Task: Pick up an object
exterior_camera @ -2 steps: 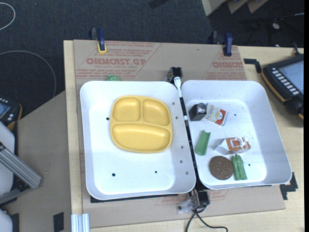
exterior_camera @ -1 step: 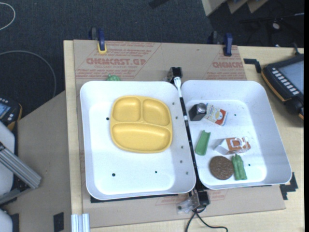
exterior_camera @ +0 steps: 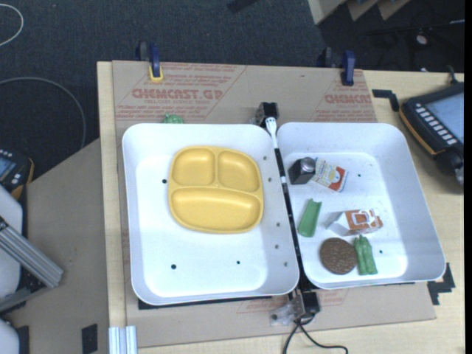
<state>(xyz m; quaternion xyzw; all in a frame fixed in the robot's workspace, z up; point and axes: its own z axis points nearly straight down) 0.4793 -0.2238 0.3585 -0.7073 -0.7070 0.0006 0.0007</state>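
We cannot tell the pincer's state. In the right bin [exterior_camera: 417,198] we see a small dark object [exterior_camera: 301,172] touching a red-and-white packet [exterior_camera: 329,175]. Below them lie a green stick [exterior_camera: 310,217] and an orange-and-white packet [exterior_camera: 361,220]. Nearer the front rim, a brown disc [exterior_camera: 338,257] lies against a second green piece [exterior_camera: 365,257]. The left bin [exterior_camera: 151,271] holds a yellow divided plate [exterior_camera: 216,189].

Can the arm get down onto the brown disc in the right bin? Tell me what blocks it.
Probably yes. The brown disc lies flat and uncovered from above near the right bin's front edge. The one crowding item is the green piece touching its right side, which could hamper a finger there.
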